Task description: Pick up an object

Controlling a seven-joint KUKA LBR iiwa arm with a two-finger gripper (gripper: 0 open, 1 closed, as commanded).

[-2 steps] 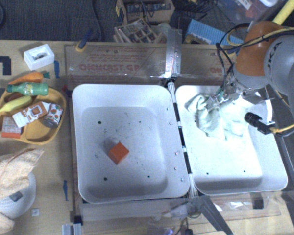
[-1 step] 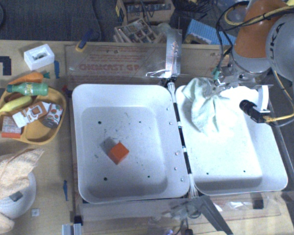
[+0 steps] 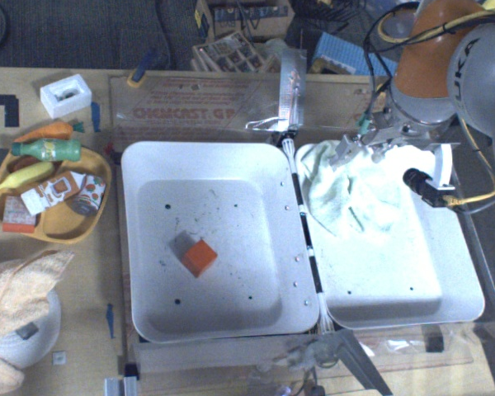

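An orange cube with a grey side lies in the left bin, a little left of its middle. A pale green and white cloth is bunched in the back half of the right bin. The grey arm with its orange band reaches in from the top right. My gripper is down at the cloth's back edge, where the fabric is bright and hard to separate from the metal parts. I see nothing lifted off the bin floor.
A yellow bowl of toy food stands left of the bins, with a white box behind it. A beige towel lies at the front left. A clear panel and cables sit behind the bins.
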